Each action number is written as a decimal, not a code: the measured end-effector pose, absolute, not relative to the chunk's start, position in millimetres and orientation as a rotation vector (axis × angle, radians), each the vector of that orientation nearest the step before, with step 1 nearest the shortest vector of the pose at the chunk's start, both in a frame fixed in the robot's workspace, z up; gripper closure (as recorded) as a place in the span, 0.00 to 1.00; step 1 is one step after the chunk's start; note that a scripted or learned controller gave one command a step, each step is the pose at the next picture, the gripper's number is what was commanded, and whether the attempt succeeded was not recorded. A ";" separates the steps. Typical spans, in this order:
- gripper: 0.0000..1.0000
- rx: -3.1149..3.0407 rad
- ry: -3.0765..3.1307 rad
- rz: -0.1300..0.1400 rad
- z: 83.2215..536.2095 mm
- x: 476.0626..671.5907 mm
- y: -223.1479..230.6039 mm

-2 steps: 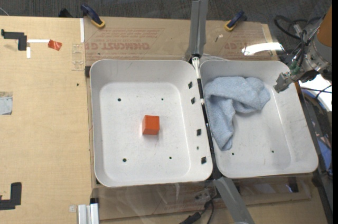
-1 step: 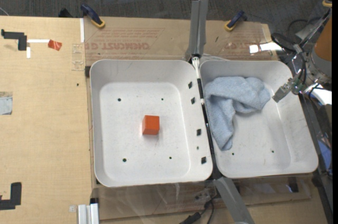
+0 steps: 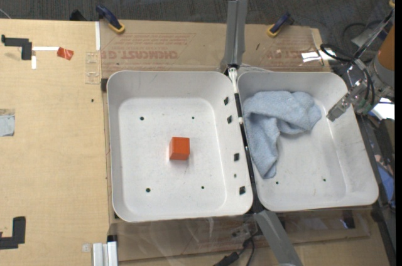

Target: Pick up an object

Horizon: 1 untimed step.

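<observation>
From my seat I see the two white bins side by side on the worktop (image 3: 50,133). The left bin (image 3: 125,152) has an orange block (image 3: 179,148) lying flat near the middle of its floor, a touch toward six o'clock. The right bin (image 3: 352,177) holds a pale blue towel (image 3: 279,123), crumpled, bunched against the divider side from about eleven o'clock down toward eight o'clock of that bin's floor, with one fold trailing toward six. The arm (image 3: 386,61) comes in at three o'clock of the view, and the jaws (image 3: 340,109) sit over the right bin's upper right corner, near its two o'clock rim. I see only a slim grey tip slanting down toward the towel, and I cannot tell whether it is spread or closed; nothing shows between it. The towel's nearest edge lies just beside that tip, at its nine o'clock, with a sliver of bare bin floor between them. The block is well apart from the tip, off at about eight o'clock across the divider. Two clamps (image 3: 110,19) grip the cardboard (image 3: 169,48) at twelve o'clock.
</observation>
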<state>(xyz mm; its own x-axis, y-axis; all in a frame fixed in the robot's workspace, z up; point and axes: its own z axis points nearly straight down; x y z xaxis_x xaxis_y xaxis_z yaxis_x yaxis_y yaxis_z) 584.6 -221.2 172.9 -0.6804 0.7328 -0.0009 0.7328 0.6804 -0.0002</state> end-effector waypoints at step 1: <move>1.00 0.803 3.037 0.000 202.7 564.6 -222.1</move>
